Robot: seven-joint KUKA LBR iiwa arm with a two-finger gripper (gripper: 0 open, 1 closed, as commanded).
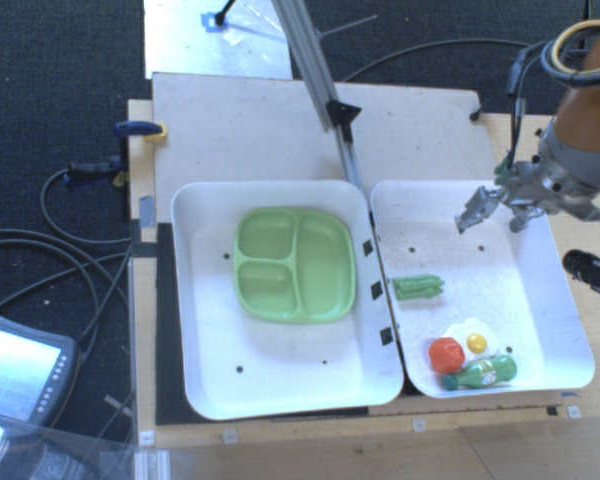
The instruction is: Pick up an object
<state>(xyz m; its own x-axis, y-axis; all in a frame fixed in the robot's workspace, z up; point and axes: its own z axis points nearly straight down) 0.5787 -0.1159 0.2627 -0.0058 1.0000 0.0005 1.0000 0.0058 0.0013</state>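
Pale bench (pixel 280 128) on dark carpet, two white bins side by side. In the right bin (pixel 550 298): green pod (pixel 418 287) near the divider; tomato (pixel 445 354), fried egg (pixel 472 340), green bottle (pixel 482 372) clustered at the near corner. Gripper (pixel 492 210) above the far end, fingers spread, holding nothing. Approach stage, apparently; next, lowering over one item and closing.

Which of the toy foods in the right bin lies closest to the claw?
The green bean pod, lying alone mid-bin. The tomato, fried egg and green bottle cluster farther from the claw.
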